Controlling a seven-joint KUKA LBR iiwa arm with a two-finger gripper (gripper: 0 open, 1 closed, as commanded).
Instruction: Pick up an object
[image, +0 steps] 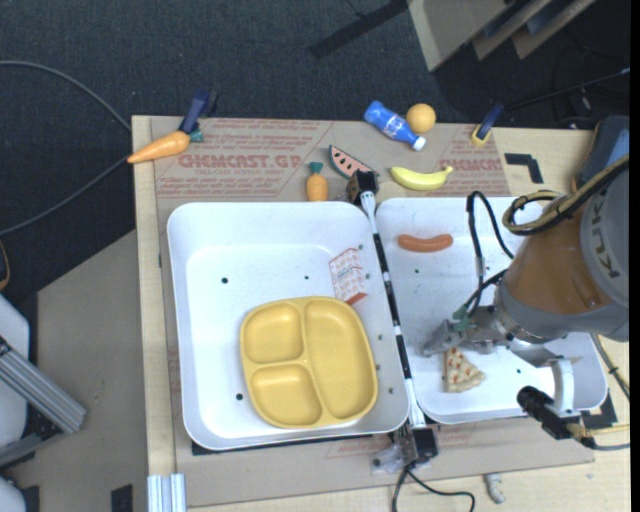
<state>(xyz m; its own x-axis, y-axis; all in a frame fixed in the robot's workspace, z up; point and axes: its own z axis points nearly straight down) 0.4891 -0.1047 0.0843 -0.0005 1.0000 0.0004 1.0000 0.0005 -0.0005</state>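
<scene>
Hovering low in the right white bin (590, 385), with the gripper (452, 338) just above the flat toy pizza slice (461, 372) at lower right of frame. Fingers' state: cannot tell, seemingly nothing between them. Risk of scraping the thin slice along the floor rather than lifting it. One pizza slice, one red toy sausage (425, 241), one yellow compartment plate (307, 359), two bins.

The yellow tray (308, 360) crowds the left bin (195, 300); right bin (430, 285) mostly open.
</scene>
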